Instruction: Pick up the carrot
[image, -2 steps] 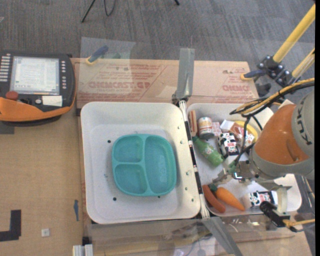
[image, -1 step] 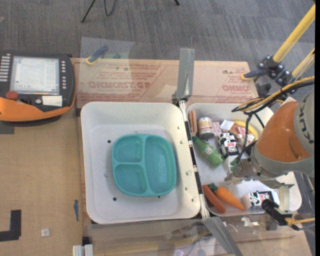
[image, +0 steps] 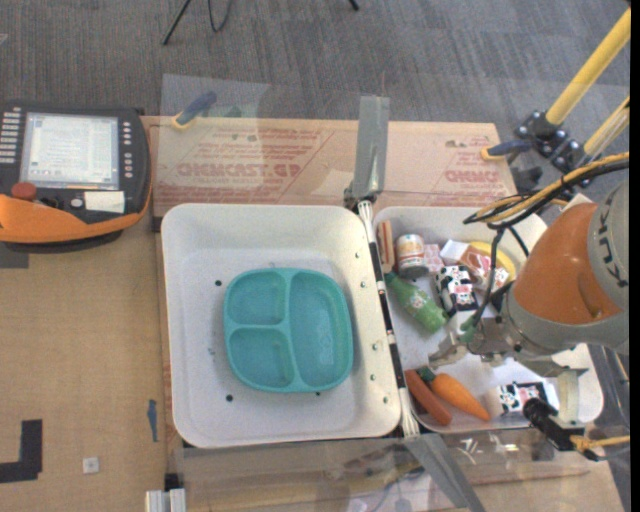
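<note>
The carrot (image: 460, 396) is seen lying in the right bin (image: 590, 400), near its front left corner, its green top toward the divider and its tip pointing to the front right. Just beside it on the left a second, redder elongated piece (image: 428, 398) is laid almost parallel, apparently touching it. Behind these, a green bottle (image: 417, 304), a small can (image: 411, 254) and several printed cartons are crowded toward the back of the bin. The end effector (image: 452, 350) is held just behind and above the carrot; whether it is spread or closed cannot be told, and nothing is seen gripped. The left bin (image: 190, 300) carries a teal divided plate (image: 289, 329). The approach step is judged to be in hand. A short descent toward the front is called for next, with the grasp set across the carrot's width and kept clear of its neighbour.
</note>
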